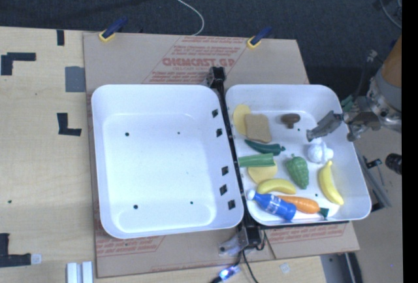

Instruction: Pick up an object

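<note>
Camera view: the gripper (338, 125) hangs over the upper right part of the right bin (295, 90), reaching in from three o'clock. Its two grey fingers (324, 125) are spread apart, with nothing between them.

The objects all lie in the right bin. Closest to the claw is a white ball (317, 153), just beside the fingertip at about seven o'clock; whether the two touch cannot be told. A small brown piece (290, 120) sits at nine o'clock from the claw, near but apart. A yellow banana (330, 183) lies at six o'clock, beyond the ball. A green strawberry-shaped toy (298, 170) is at seven to eight o'clock. Farther toward nine o'clock lie a tan bread slice (257, 127) on a pale yellow piece (240, 115), a dark green pepper (264, 146) and a green stick (255, 160). Along the bin's lower edge are a second banana (277, 186), an orange carrot (301, 204) and a blue bottle (273, 206).

The left bin (159, 159) adjoins at nine o'clock.
</note>
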Robot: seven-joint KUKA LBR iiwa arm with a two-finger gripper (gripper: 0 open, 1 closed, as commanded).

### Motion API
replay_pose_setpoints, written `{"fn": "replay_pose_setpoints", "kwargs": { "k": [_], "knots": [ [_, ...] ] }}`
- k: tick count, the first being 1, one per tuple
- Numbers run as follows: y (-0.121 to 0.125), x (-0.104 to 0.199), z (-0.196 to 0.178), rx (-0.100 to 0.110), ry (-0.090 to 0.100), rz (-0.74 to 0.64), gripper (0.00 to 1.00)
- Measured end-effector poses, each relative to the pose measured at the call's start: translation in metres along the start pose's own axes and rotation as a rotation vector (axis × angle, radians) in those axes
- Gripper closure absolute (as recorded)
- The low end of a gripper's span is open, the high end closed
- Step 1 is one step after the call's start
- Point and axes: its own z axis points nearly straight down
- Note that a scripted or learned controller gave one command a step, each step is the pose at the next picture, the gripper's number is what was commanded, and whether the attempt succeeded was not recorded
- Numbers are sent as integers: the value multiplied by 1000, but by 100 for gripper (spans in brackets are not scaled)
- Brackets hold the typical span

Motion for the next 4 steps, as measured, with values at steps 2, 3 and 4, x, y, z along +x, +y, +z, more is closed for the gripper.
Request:
{"fn": "replay_pose_setpoints", "kwargs": {
  "k": [2,3,4],
  "knots": [
    [71,67,-142,-19,-4,-10,100],
    [119,89,-229,-13,-2,-5,100],
    [147,105,-273,-7,-2,-2,100]
  ]
}}
